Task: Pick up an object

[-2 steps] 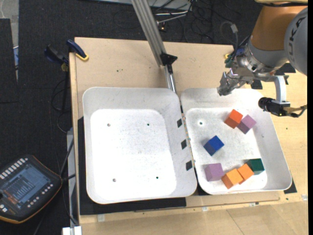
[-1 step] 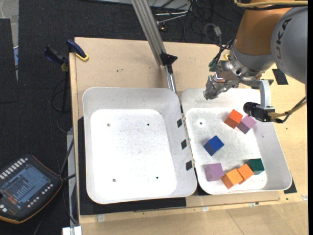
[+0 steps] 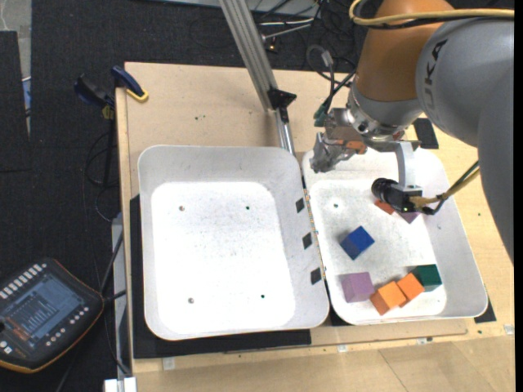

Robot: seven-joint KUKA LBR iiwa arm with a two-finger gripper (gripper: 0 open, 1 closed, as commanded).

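A pale wooden bench (image 3: pixel 204 96) is seen on a dark floor, with a teach pendant (image 3: pixel 41 313) lying at the lower left. Two shallow white plastic bins are counted: the left bin (image 3: pixel 155 219), speckled with dark marks, and the right bin (image 3: pixel 462 276). Four blocks are held in the right bin: a blue cube (image 3: pixel 356 242) near the middle, and a purple block (image 3: pixel 356 287), an orange block (image 3: pixel 390 295) and a green block (image 3: pixel 427 278) clustered at its near edge. The gripper (image 3: pixel 327 155) is poised over the right bin's far left corner; its state cannot be told.
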